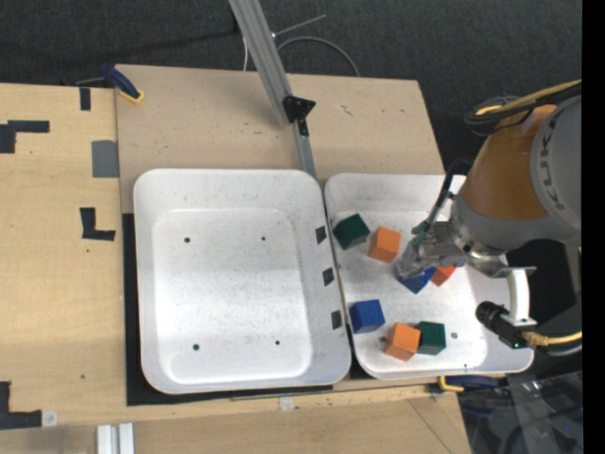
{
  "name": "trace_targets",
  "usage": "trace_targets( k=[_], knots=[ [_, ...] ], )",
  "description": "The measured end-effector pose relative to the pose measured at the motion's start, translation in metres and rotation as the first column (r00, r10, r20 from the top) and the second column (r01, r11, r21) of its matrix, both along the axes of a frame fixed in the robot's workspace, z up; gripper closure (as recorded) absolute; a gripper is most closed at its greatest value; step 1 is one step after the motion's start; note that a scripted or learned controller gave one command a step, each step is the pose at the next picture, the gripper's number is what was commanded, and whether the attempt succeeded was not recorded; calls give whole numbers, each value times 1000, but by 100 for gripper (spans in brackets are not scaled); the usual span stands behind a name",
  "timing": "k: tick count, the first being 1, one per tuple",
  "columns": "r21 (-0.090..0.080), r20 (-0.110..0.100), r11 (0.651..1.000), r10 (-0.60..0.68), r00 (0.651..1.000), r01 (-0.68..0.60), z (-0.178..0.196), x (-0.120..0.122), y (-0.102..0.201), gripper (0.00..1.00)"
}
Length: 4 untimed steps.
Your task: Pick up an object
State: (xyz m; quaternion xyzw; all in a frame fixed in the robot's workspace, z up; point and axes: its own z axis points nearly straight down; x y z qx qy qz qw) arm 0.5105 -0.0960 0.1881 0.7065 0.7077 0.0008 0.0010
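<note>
Two white bins lie side by side; the right bin [378, 189] holds six blocks. Gripper [416, 265] is lowered near that bin's centre over a blue block [416, 281], beside an orange block [385, 244]; finger state cannot be told.

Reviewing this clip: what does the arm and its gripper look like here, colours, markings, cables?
The arm is bulky and rounded, grey with a broad orange band above the wrist and dark lettering partly visible on the grey shell. A yellow-and-black cable arcs over its top. The gripper is a small grey metal assembly with dark parts. A white bracket hangs beside it.
</note>
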Motion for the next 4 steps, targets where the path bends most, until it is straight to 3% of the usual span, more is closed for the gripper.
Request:
trace_targets(
  k=[1, 2, 4],
  knots=[
    [0, 0, 1000, 0, 1000, 0, 40, 1, 0, 100],
    [2, -5, 1000, 3, 1000, -3, 31, 7, 49, 100],
    [2, -4, 1000, 5, 1000, -5, 52, 13, 159, 100]
  ],
)
